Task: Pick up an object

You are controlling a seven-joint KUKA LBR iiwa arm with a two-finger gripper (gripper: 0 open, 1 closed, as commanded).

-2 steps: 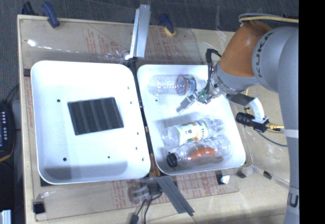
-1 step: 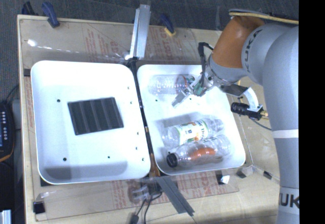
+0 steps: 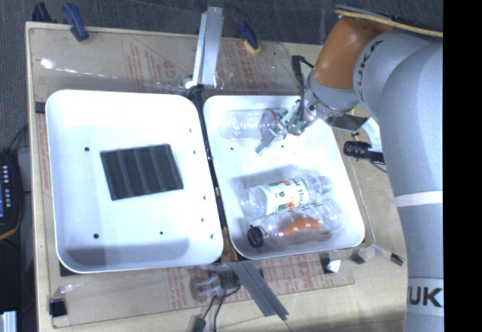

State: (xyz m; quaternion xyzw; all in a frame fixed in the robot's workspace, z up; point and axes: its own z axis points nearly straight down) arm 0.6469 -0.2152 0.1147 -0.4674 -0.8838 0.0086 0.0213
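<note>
Clear bottle [image 3: 242,126] lies at 12 o'clock in right bin [image 3: 348,172], end effector [image 3: 273,135] just beside it at 3 o'clock, grip state unclear. Two more bottles [image 3: 290,211] at 6 o'clock.

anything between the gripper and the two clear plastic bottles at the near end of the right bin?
Camera view: bare white bin floor separates the gripper from the green-labelled clear bottle and the orange-labelled one. A third clear bottle lies beside the gripper.
</note>
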